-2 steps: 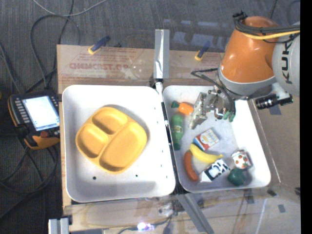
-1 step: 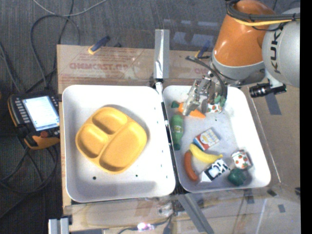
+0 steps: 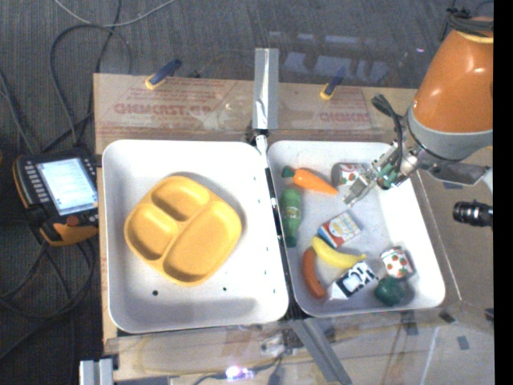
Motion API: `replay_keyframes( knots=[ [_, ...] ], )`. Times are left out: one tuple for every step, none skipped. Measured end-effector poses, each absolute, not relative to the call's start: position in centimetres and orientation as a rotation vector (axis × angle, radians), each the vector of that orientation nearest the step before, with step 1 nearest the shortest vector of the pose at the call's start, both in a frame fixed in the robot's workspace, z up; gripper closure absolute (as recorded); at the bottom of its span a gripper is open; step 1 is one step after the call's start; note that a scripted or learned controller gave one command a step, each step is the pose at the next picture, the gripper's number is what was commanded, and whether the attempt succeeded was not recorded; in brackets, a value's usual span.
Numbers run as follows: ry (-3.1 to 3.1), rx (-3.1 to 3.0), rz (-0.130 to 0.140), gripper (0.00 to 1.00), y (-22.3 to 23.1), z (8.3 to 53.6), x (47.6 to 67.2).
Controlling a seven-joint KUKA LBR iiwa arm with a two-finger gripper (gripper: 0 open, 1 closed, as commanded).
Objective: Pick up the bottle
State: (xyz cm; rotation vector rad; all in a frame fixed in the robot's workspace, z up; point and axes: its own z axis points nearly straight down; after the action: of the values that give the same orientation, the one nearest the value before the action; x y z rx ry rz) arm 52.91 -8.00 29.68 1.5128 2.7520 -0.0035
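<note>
The bottle [image 3: 290, 212] is dark green with a colourful label. It lies on its side along the left wall of the right bin [image 3: 429, 239], neck towards the far end. My gripper [image 3: 358, 185] hangs over the bin's far right part, beside a small can [image 3: 345, 172] and above a small carton [image 3: 341, 230]. It is well to the right of the bottle, apart from it, with nothing visibly held.
An orange carrot [image 3: 314, 181] lies between bottle and gripper. A banana [image 3: 337, 255], a red sausage [image 3: 311, 273], a black-and-white carton [image 3: 356, 279] and other toys crowd the near end. The left bin [image 3: 128, 295] bears a yellow divided plate [image 3: 183, 228].
</note>
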Motion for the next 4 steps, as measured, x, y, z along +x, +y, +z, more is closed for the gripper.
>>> replay_keyframes(
  knots=[
    [2.862,1.303,-0.001,1.0,-4.7,20.6,48.3],
    [3.104,0.504,0.002,1.0,-0.5,18.3,48.4],
    [3.135,0.131,0.002,1.0,-3.6,29.5,51.2],
    [3.079,0.638,0.001,1.0,-0.2,19.2,48.3]
  ],
)
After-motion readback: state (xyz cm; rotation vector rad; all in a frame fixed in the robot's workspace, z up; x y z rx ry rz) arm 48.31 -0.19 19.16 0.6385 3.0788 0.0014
